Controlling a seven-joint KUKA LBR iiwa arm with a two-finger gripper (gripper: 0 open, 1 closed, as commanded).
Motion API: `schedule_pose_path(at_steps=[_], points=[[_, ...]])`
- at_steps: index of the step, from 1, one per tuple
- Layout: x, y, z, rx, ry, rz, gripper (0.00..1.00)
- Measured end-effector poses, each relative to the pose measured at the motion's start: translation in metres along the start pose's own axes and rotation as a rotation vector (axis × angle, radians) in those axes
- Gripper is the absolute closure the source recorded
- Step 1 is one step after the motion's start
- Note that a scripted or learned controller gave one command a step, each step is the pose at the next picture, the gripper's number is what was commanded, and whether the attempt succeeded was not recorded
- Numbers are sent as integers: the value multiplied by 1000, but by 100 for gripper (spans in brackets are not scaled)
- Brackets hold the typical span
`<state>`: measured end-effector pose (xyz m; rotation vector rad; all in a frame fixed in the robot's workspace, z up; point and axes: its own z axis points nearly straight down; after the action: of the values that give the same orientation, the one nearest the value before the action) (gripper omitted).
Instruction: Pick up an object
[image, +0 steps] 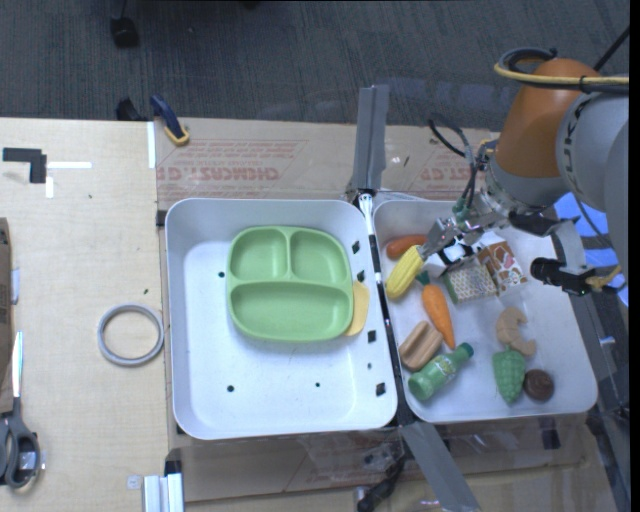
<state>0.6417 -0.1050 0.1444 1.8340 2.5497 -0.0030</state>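
- Camera view: green bottle (438, 372) and hot dog (420, 344) lying nearest, at front of right bin (580, 400).
- Gripper (447, 246) low over corn (404, 271), beside orange carrot (437, 310); grip state impossible to tell.
- Judged approach step; next, closing on corn, then lifting.

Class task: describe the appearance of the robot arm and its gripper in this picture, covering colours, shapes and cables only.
The arm is made of rounded grey segments with a bulbous orange band above the wrist. A yellow and black cable loops over the orange part, and thin dark cables run beside the wrist. The gripper is a small assembly of dark and silvery metal parts.
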Motion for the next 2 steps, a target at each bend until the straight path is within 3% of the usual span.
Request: schedule_pose_path(at_steps=[1, 2], points=[[18, -11, -53, 0, 0, 105, 0], [20, -36, 35, 1, 2, -64, 0]])
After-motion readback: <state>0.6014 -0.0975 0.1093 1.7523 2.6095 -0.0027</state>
